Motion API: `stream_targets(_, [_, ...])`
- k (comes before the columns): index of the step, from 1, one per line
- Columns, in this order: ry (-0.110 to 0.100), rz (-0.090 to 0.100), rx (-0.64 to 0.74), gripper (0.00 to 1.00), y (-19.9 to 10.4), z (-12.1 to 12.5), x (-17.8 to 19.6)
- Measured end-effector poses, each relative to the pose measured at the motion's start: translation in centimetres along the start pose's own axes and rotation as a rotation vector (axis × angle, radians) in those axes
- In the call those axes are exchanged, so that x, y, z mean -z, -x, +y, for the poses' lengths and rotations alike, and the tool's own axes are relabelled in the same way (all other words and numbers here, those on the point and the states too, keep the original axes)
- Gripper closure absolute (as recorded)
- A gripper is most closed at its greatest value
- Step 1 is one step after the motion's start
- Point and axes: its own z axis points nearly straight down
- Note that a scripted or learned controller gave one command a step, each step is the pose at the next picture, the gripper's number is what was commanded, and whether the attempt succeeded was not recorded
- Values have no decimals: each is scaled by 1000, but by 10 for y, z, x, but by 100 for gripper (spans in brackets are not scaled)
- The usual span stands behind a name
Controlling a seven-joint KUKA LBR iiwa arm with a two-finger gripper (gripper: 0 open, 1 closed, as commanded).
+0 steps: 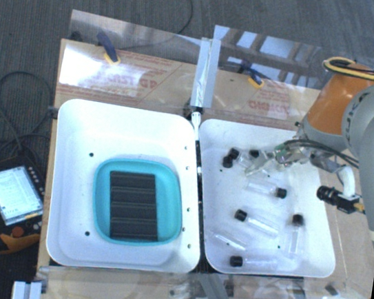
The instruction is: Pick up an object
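Note:
Several small clear vials with black caps lie scattered in the right white bin (324,260). One vial (230,157) lies near the bin's upper left, another vial (254,221) near the middle, and a third vial (245,262) at the front edge. My gripper (278,154) hangs low over the upper part of this bin, beside a clear vial (257,164) just to its left. The grey arm with its orange band (329,107) comes in from the upper right. Whether anything sits in the gripper is too small to tell.
The left white bin (78,129) holds a teal tray (102,181) with a black ridged insert (133,205). A metal divider post (203,78) stands behind the gap between the bins. A black cable fitting (333,196) sticks out of the arm at the right bin's edge. A pendant (5,198) lies on the floor at left.

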Motion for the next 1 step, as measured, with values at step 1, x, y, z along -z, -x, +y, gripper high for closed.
stream_targets(1, [6, -11, 0, 100, 2, 0, 10])
